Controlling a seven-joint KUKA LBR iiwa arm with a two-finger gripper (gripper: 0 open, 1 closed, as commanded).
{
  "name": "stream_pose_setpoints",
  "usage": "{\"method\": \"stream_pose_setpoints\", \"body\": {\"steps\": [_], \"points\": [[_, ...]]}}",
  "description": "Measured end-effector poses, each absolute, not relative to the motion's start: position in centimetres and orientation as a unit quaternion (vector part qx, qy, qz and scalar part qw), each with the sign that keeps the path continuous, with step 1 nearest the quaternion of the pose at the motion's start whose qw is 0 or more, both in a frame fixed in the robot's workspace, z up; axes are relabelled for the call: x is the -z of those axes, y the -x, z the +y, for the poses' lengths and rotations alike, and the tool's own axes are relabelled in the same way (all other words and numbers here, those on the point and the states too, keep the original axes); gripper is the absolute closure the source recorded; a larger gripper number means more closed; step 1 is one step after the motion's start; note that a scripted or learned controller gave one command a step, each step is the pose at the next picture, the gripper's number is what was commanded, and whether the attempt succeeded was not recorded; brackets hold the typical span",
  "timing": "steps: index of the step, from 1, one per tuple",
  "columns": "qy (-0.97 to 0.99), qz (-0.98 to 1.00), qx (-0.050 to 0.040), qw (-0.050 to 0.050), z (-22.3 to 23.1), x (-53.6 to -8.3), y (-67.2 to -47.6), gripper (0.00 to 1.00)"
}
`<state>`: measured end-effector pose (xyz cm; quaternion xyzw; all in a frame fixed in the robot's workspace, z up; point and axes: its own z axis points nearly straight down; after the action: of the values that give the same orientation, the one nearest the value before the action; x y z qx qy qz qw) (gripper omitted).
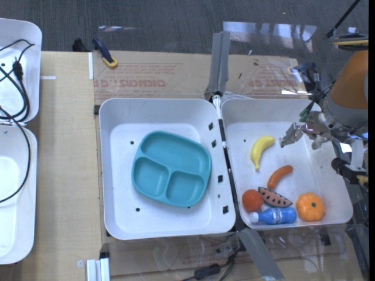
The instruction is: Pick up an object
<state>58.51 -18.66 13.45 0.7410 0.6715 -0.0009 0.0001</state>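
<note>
Banana (261, 148) seems the likeliest pick, lying in the right bin (345, 218) toward its upper middle, well apart from the sausage (279, 175) below it. It looks like light toy plastic, stiff and smooth, so I'd grip it across the thick middle of the curve, not the tapering ends. Further down sit a tomato (252, 199), watermelon slice (274, 197), blue bottle (274, 216) and small pumpkin (310, 206), crowded together. The gripper (304, 134) hovers just right of the banana, fingers spread apart, nothing between them. The left bin (111, 215) holds a teal divided plate (171, 168)
</note>
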Motion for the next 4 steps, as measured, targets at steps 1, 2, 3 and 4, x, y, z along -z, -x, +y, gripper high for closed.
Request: {"method": "stream_pose_setpoints", "body": {"steps": [1, 2, 3, 4], "points": [[-0.713, 0.701, 0.001, -0.001, -13.6, -9.1, -54.6, 0.0], [-0.714, 0.7, 0.0014, -0.001, -13.8, -10.0, -54.6, 1.0], [-0.714, 0.7, 0.0014, -0.001, -13.8, -10.0, -54.6, 0.0], [-0.718, 0.696, 0.0009, 0.0, -10.5, -9.1, -60.5, 0.0]]}}
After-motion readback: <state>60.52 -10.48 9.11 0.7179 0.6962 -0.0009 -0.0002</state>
